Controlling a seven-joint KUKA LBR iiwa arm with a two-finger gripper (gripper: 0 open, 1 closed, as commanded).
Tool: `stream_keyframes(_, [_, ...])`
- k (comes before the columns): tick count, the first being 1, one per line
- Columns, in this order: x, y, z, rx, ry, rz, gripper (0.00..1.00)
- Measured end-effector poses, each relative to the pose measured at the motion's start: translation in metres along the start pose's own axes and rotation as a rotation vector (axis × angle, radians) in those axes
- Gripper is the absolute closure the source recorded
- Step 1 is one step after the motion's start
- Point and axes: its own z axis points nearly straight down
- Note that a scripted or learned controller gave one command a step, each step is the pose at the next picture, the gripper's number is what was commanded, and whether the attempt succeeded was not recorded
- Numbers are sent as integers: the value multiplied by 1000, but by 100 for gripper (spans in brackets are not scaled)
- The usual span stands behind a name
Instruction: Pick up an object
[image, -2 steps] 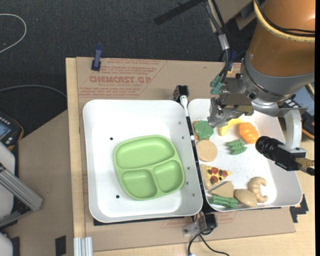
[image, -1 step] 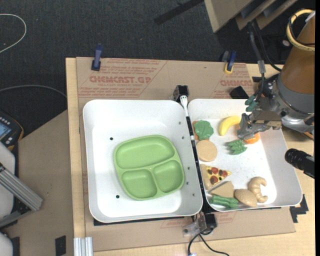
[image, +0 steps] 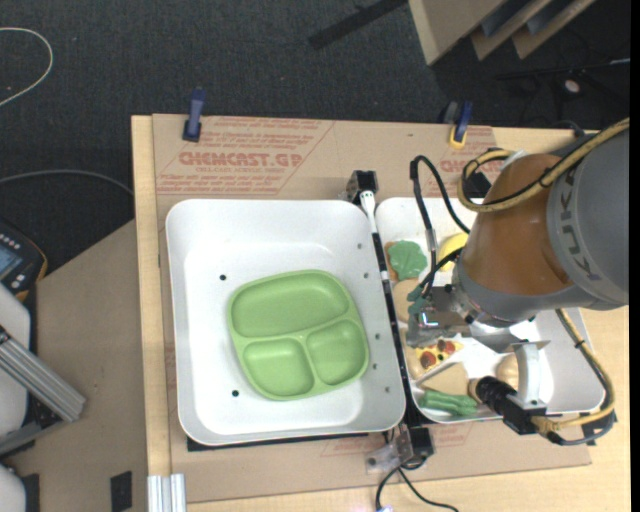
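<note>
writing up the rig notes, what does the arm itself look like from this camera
The arm is a thick rounded grey body with part of the dark KUKA lettering on its side, then a broad orange band above the wrist. Below that sits a grey and silver wrist section leading to the gripper. Black and yellow cables loop off the wrist, and more run along the lower right side.
</note>
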Motion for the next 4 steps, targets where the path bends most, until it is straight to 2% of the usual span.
stream_keyframes(1, [77, 2, -87, -21, 1, -9, 100])
stream_keyframes(2, [83, -2, -367, -34, 2, -3, 100])
stream_keyframes(3, [-70, -3, -358, -15, -6, 15, 100])
stream_keyframes(4, [-144, -2, -255, -3, -3, 9, 100])
